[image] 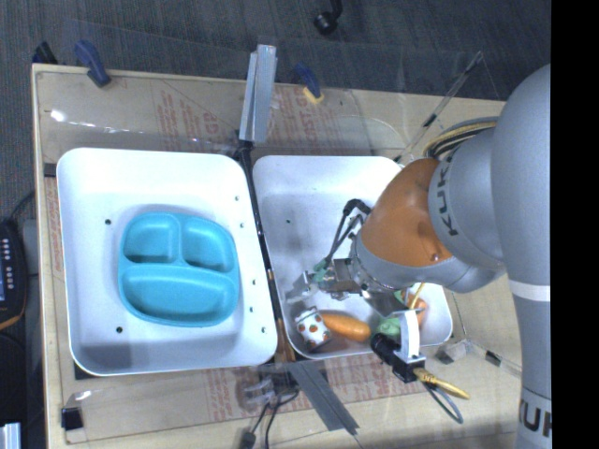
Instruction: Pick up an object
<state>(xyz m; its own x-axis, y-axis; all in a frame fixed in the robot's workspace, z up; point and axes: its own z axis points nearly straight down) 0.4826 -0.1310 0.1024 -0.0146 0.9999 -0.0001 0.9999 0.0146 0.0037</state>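
**KUKA arm low over the right bin, toys at its near edge**

The grey KUKA arm with an orange band above the wrist reaches in from the right and bends down over the right shallow white bin. White letters reading "KU" run down the grey casing just beside the orange band; lower on the arm, at the frame's bottom right corner, more letters of the same name show in part.

The two-finger gripper sits low in the near half of that bin, with dark cables looping above it. I cannot tell how its fingers stand, since the wrist and metal parts crowd that spot.

Just beside the gripper, along the bin's near wall, lie the small things to be picked: a white ball-like toy with orange and dark markings, an orange carrot-shaped toy touching or nearly touching it, and a green piece to the right, partly under the arm.

The left shallow white bin holds a light blue plastic plate with three compartments, lying flat near its middle.

Faint red printing covers the clear sheet on the wooden bench, too blurred to read.
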